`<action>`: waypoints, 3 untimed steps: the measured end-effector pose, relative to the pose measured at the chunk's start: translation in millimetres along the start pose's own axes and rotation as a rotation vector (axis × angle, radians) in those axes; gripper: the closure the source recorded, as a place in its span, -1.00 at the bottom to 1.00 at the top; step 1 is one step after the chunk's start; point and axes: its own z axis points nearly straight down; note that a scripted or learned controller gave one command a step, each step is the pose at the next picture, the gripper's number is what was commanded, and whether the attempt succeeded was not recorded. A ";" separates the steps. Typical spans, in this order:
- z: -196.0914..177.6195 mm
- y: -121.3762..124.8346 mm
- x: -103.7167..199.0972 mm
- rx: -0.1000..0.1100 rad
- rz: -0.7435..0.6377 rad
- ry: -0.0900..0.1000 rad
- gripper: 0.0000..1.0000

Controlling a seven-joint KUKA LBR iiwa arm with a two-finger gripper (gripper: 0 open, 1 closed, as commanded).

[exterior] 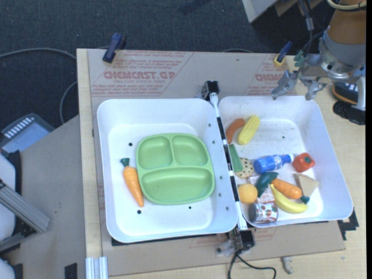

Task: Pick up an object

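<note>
Gripper (297, 88) is hanging spread and empty at 12 o'clock over the right bin (325, 133); risking nudging the crowded toys.

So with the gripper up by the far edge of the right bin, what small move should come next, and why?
Probably bring the gripper forward and down toward the corn cob. The gripper hangs above the far rim of the right bin with nothing between its fingers, and the corn lies near that edge, touching only the orange piece, away from the crowded pile at the near end.
</note>
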 end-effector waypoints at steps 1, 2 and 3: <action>94.4 0.7 53.1 0.001 -0.001 0.001 -1.00; 139.7 7.3 56.2 0.001 -0.001 0.001 -1.00; 154.3 -0.3 42.9 0.002 0.001 0.000 -1.00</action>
